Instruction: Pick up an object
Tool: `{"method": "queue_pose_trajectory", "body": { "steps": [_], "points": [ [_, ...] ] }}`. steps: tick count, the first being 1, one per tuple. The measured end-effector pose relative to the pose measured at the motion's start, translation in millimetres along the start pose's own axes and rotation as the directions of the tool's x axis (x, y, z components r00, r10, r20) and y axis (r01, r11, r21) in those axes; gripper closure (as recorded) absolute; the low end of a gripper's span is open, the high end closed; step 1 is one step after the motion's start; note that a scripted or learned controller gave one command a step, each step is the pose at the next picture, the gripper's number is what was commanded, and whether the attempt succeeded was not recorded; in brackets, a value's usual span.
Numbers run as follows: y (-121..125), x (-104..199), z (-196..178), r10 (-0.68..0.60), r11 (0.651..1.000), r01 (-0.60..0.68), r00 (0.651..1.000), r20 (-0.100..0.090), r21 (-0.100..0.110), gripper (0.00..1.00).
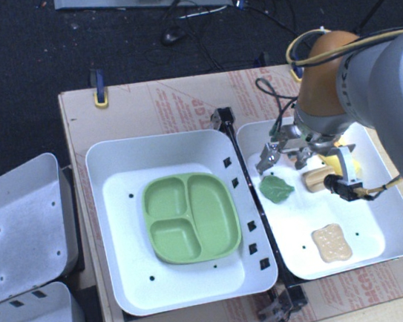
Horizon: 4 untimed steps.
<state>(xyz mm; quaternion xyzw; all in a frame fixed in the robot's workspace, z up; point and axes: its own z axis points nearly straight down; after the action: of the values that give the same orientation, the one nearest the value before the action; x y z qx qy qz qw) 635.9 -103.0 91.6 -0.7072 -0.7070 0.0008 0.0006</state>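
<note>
**Arm low over the right bin**

The gripper (279, 154) hangs just above a green leaf-shaped object (275, 188) in the right bin (393, 236); whether its claw is spread cannot be told. A tan piece (331, 242) lies nearer the front. The left bin (125, 280) holds a green divided tray (192, 217).

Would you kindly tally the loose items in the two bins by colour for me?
Green: 2, a tray and a leaf
Tan: 2, a bread slice and a roll
Yellow: 1, an item partly hidden by the arm
Total: 5

Green divided plate (192, 217) in left bin (105, 171).
</note>
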Motion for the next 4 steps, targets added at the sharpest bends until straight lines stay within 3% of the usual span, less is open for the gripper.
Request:
{"method": "queue_pose_trajectory", "body": {
  "steps": [1, 4],
  "points": [
    [1, 0, -11, 0.000, 1.000, 0.000, 1.000, 0.000, -0.003, 1.00],
    [4, -1, -172, -0.003, 1.000, 0.003, 1.000, 0.001, -0.008, 1.00]
  ]
}}
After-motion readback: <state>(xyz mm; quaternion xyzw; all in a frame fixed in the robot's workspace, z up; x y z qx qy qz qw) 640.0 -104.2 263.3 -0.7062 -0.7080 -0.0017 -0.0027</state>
